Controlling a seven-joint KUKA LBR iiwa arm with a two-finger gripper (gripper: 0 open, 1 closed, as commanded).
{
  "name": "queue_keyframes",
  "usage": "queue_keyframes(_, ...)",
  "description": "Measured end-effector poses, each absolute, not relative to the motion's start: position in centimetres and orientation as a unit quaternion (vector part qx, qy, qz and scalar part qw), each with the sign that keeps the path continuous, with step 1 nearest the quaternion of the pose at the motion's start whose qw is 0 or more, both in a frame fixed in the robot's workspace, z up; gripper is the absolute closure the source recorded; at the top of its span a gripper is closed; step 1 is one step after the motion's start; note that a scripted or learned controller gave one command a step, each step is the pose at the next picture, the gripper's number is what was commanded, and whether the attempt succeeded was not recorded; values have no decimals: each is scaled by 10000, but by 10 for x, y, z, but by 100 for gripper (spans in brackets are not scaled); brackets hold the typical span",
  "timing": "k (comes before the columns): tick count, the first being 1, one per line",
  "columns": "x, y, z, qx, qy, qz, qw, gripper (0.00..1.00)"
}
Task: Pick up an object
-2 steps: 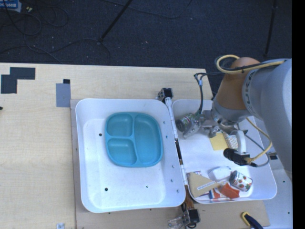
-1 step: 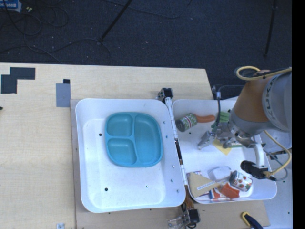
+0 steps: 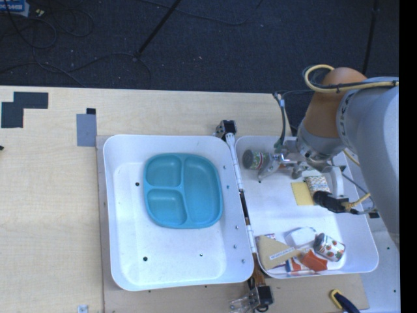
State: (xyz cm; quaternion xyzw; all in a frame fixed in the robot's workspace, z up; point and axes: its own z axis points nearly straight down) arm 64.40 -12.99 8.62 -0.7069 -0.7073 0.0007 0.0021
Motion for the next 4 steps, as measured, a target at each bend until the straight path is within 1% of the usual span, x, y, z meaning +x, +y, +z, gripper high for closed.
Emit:
queue_keyframes(1,619,-170,102,-7076,-7066,15,24,0)
queue_keyframes(2,593,-192,87,-7063,-7080,-3,11,0)
queue_keyframes(3,593,-193,95,-7067,-7075,-1,35,100)
queue_keyframes(4,639,-214,88,-7064,-7078,-6,-10,100)
